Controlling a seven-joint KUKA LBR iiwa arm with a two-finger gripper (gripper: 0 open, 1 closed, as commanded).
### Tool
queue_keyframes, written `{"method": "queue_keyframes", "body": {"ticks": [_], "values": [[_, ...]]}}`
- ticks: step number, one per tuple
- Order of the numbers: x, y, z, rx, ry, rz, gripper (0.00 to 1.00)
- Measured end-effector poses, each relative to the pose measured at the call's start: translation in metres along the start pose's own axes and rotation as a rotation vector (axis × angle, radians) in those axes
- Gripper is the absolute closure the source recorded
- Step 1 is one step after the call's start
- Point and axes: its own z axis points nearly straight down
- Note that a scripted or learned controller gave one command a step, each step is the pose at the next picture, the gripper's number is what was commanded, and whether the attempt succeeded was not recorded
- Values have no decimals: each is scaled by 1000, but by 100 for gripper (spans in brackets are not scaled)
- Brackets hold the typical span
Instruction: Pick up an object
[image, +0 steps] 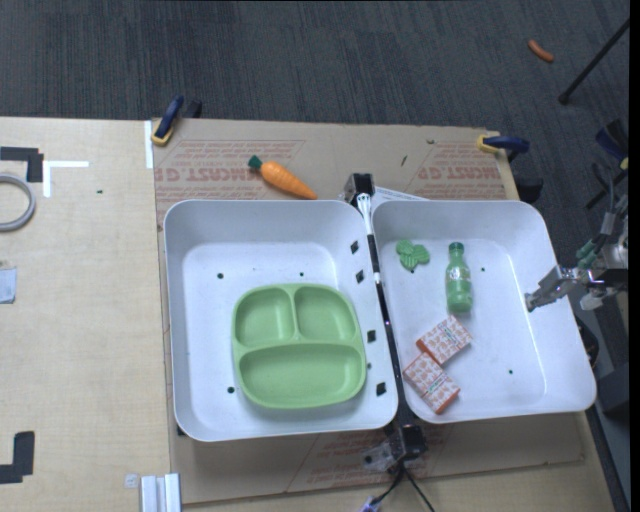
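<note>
The right bin (520, 385) holds a green bottle (458, 279) lying near its middle, and a small green leafy piece (411, 254) to the bottle's left. Two red-and-white cartons (444, 340) (431, 383) lie near the front. My gripper (552, 288) hangs at the right bin's right rim, to the right of the bottle and apart from every object. Nothing shows in it.
The left bin (190, 300) carries a green divided plate (298, 346). An orange carrot (284, 177) lies on the cardboard behind the left bin. Clamps (168, 120) (503, 146) sit at the cardboard's back corners. A black clip (360, 187) joins the bins at the back.
</note>
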Motion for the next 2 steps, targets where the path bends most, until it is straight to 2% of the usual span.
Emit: {"method": "queue_keyframes", "body": {"ticks": [1, 2], "values": [[21, 52, 168, -5, 0, -139, 0], [70, 87, 168, -7, -2, -426, 0]]}}
